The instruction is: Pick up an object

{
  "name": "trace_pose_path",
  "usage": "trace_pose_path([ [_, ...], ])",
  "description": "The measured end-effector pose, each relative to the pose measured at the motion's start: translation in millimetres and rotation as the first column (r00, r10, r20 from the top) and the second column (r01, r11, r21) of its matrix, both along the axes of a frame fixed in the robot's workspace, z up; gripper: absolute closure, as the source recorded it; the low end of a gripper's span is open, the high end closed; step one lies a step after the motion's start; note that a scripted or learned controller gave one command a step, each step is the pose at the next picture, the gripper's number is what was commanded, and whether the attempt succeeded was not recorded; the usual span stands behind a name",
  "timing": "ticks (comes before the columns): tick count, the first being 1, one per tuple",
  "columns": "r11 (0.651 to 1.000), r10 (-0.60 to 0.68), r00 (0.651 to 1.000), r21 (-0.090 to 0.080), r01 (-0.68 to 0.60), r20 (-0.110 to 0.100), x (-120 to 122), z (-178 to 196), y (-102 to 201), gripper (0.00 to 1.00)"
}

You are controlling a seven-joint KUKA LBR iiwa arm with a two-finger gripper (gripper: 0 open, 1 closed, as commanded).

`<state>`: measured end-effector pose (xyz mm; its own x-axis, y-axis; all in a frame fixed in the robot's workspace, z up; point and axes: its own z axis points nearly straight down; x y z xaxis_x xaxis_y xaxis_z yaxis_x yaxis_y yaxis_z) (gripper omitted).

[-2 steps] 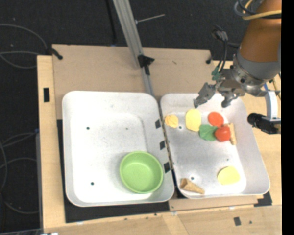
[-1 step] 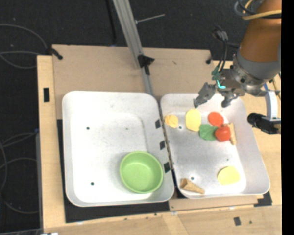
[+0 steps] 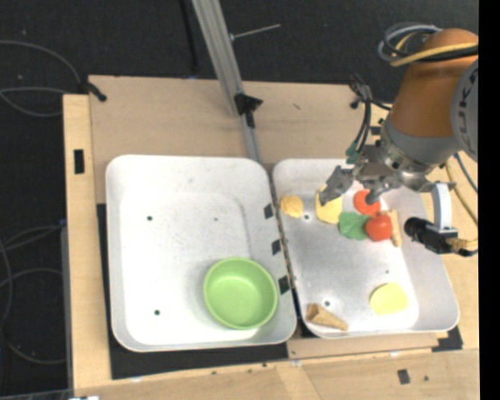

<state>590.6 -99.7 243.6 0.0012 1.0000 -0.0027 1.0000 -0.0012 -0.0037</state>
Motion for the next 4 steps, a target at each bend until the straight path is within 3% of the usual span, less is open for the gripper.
trace_pose_path([
  [2, 1.0, -0.001, 1.0, 0.0, 0.001, 0.0, -1, -86, -8, 0.0],
  [3, 1.0, -0.004, 1.0, 0.003, 0.004, 0.007, 1, -72, -7, 1.0],
  [4, 1.0, -0.003, 1.0, 0.003, 0.003, 0.01, -1, -28, -10, 1.0],
])
